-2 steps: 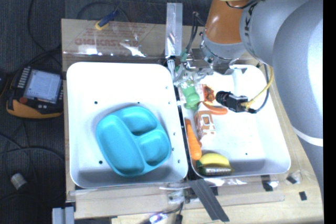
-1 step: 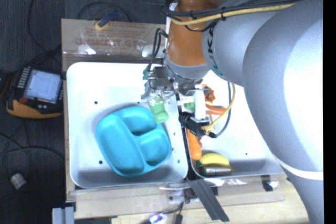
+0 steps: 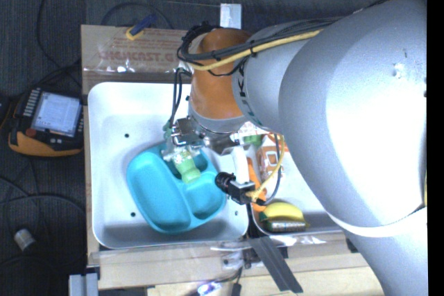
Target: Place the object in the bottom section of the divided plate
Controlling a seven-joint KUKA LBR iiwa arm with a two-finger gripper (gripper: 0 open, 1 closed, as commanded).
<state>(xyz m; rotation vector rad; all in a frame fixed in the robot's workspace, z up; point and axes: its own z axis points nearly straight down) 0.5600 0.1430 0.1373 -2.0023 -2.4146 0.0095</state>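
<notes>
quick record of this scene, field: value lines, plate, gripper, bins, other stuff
plate: blue divided plate, in left bin
gripper: over plate's upper right part, something pale green at its tip
grip state: cannot tell
arm: grey, orange band, covers most of right bin
right bin: yellow object at its near edge
floor: handheld pendant left of bench
</notes>
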